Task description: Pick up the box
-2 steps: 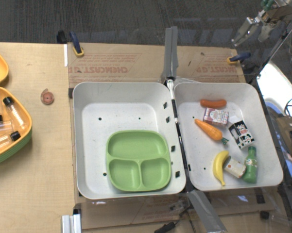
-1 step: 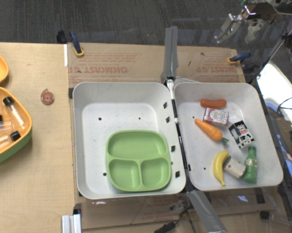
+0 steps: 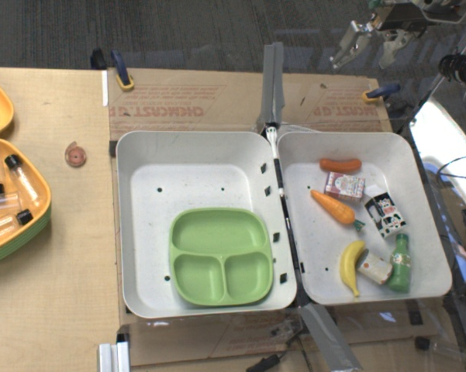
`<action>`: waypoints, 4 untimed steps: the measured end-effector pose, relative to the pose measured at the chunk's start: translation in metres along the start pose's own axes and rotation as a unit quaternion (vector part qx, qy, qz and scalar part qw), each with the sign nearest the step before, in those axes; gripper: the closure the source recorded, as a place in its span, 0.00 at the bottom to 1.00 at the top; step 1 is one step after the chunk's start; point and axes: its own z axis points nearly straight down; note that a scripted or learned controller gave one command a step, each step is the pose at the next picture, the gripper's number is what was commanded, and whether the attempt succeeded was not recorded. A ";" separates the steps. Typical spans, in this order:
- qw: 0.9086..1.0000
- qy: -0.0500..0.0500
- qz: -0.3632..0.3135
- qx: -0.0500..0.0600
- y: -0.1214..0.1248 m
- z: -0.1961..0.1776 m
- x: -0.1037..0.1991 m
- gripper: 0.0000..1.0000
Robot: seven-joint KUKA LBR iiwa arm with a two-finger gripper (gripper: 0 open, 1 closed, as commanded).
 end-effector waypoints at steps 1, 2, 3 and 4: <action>1.000 0.000 -0.009 0.000 0.005 0.000 0.026 0.00; 1.000 0.000 -0.019 -0.001 0.017 -0.001 0.093 0.00; 0.999 0.000 -0.042 0.000 0.026 0.046 0.144 0.00; 0.999 0.000 -0.051 -0.001 0.034 0.037 0.185 0.00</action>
